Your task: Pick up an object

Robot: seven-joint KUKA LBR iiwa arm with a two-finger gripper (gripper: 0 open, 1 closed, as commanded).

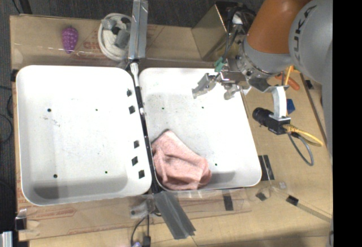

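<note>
A crumpled pink cloth (pixel 178 162) lies in the right bin (pixel 237 144), against its front left corner. My gripper (pixel 215 91) hangs over the back part of that bin, well behind the cloth and apart from it. Its two fingers (pixel 200 89) are spread open with nothing between them. The grey arm with its orange band reaches in from the upper right.
The left bin (pixel 73 133) stands beside the right one, with a dark divider rail between them. Behind the bins, on the bench, sit a small purple object (pixel 69 38), a white ring-shaped thing (pixel 115 37) and a brown box (pixel 215 28).
</note>
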